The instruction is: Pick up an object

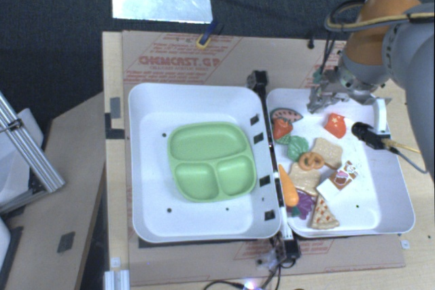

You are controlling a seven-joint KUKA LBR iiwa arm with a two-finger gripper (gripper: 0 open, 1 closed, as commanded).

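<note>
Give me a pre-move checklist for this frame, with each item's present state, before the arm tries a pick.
1. Gripper is over the right bin, which holds the toy food: ok.
2. Something between the fingers: cannot tell.
3. A target close by: the red piece and the watermelon slice lie just below the gripper: ok.
4. Targets lie apart: the red piece is by itself, but pretzel, bread and carrot are crowded together: not ok.
5. Green divided plate lies flat in the left bin: ok.

Divided tray [206,161] in left bin [146,146]; toy foods [314,173] in right bin [387,204].
</note>
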